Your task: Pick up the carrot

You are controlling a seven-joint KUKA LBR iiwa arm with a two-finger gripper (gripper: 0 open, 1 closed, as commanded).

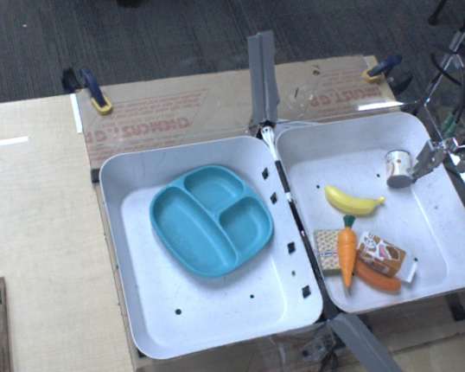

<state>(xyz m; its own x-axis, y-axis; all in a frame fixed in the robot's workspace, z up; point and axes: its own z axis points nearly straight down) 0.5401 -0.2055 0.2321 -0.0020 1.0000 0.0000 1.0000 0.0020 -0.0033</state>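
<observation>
The carrot (347, 254) lies in the right bin (420, 129), near its front left, orange body running front to back with the green top pointing away from the camera. It rests against a small box (330, 252) on its left, and on its right a little printed carton (381, 253) sits tilted, its label too small to read. A second orange piece (378, 278) pokes out beneath that carton toward the front. Just behind the carrot, a yellow banana (353, 200). Further right, the pincer (402, 176) sits low near a shiny metal cylinder (397, 163); how far apart its fingers are, I cannot tell. Over in the left bin (140, 265), a blue three-compartment plate (212, 221). On the bench behind, cardboard (151, 110) with red mirrored lettering, not legible, held by clamps (97, 93).
</observation>
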